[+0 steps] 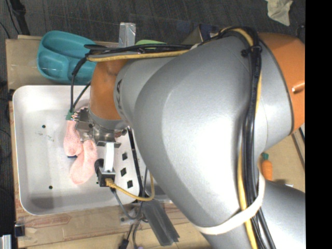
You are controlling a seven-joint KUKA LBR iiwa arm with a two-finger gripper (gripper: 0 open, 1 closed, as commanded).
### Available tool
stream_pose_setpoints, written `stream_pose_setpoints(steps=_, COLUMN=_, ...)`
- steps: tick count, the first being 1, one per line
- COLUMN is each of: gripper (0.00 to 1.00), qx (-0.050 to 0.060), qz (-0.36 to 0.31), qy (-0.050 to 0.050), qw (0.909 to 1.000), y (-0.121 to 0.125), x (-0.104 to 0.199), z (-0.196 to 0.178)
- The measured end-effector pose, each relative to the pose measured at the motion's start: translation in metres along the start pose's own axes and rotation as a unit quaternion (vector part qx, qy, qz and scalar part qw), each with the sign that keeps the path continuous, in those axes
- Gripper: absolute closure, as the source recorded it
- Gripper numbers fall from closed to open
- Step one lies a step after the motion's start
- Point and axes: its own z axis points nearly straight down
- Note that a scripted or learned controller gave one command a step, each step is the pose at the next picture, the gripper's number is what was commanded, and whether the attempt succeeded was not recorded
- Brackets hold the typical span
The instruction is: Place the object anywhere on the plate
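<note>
- The arm [207,128] reaches in over the left bin [31,139], and its bulk covers most of the bench.
- The gripper [83,131] hangs low over that bin, just below the orange band [104,95].
- A pink object [78,157], soft and lumpy, lies on the bin floor directly under and beside the gripper, stretching from the wrist toward the bin's near wall.
- I cannot tell whether the hand is open, closed or gripping: the wrist body hides the tips, and the pink object is too close to them to separate by eye.
- I cannot pick out a plate; a teal object [59,56] sits beyond the gripper, past the bin's far wall, and it is hard to say what it is.
- The step in hand looks like the grasp of the pink object, so the task is probably at an early stage.
- To do it well, the hand should centre over the thickest part of the object, not its thin end, since a soft thing slips out of an edge pinch.
- It should press down only lightly, then close fully before lifting.
- The lift should go straight up, clear of the bin wall, before any sideways travel.
- A cable [127,191] loops just beside the gripper; it should stay free of the object.
</note>
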Motion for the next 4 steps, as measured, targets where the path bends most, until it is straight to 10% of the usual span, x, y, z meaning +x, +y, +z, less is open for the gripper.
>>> stream_pose_setpoints(steps=2, gripper=1.00, qx=0.005, qz=-0.140, qy=0.002, qw=0.9901, y=0.061, x=-0.025, z=-0.065)
stream_pose_setpoints(steps=3, gripper=1.00, qx=0.006, qz=-0.122, qy=0.002, qw=0.9925, y=0.026, x=0.034, z=-0.054)
stream_pose_setpoints(steps=4, gripper=1.00, qx=0.006, qz=-0.147, qy=0.002, qw=0.9891, y=0.000, x=-0.023, z=-0.022)
